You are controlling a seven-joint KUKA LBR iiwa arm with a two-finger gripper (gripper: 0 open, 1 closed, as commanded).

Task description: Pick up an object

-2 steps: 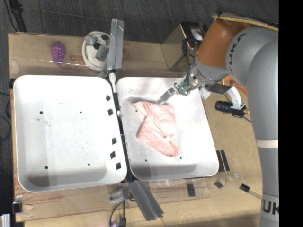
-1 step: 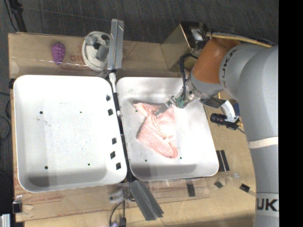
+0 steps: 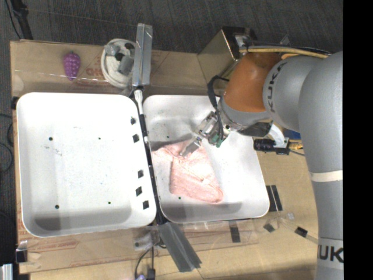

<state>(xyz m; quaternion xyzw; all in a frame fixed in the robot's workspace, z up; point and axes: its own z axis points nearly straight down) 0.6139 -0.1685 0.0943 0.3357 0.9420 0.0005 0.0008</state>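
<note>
Reaching in from the right, the two-finger metal gripper [image 3: 191, 147] is low inside the right-hand shallow white bin [image 3: 250, 185], its tip pointing down and to the left. Whether the fingers stand apart or together cannot be told at this scale; the tip looks as if it meets the upper left edge of the crumpled pink cloth [image 3: 193, 175], but nothing shows cloth between the fingers.

Just left of the gripper runs the divider where the two bins meet, with its row of small black clips, so room on that side is tight. More bare white floor lies above the cloth, towards the bin's far wall, and to the right of it, under the grey arm with the orange band [image 3: 250, 86]. The left-hand shallow white bin [image 3: 76, 156] has a wide bare floor.

The cloth lies in the middle to lower part of the right bin, below and slightly right of the gripper tip. Its long axis runs from the upper left, near the divider, down to the lower right, where its broader end lies near the bin's near wall.
</note>
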